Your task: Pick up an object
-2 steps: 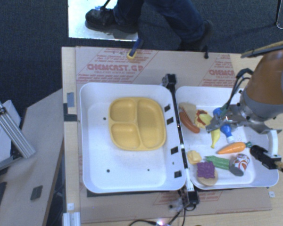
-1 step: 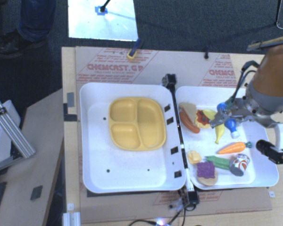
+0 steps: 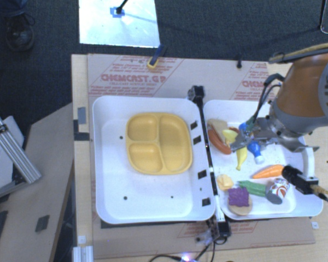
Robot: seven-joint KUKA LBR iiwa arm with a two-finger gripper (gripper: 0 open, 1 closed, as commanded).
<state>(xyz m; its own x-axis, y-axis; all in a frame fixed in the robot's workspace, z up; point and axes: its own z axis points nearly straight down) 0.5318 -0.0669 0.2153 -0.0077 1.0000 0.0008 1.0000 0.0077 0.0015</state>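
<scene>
On the bench, a clear protective sheet (image 3: 153, 75) is lying under both bins, and its red print is reading "CHEMCAST GP" in repeating rows; the same lettering is showing partly at the far right. The left bin (image 3: 112, 201) is holding one yellow divided plate (image 3: 158, 144), sitting near its middle, apparently kept apart from the pick stock. The right bin (image 3: 311, 203) is carrying the small toy items, crowded together so that the arm (image 3: 306, 100), reaching in from the right, is finding all candidates in one place.

The gripper (image 3: 245, 141) is hanging low over the far-left part of the right bin, just beside a hot dog (image 3: 218, 140), a banana (image 3: 241, 156) and a small blue bottle (image 3: 255, 150). Whether its fingers are apart or together, I cannot tell at this angle, and nothing is visibly being held between them.

Nearer, an orange carrot (image 3: 269, 171), a green vegetable (image 3: 253, 188), a red-and-white can (image 3: 277, 190) and a purple piece on a tan disc (image 3: 239, 198) are lying well clear of the gripper. The can's label is too small to read. In my judgement the pick is being aimed at the banana cluster and is not yet made
</scene>
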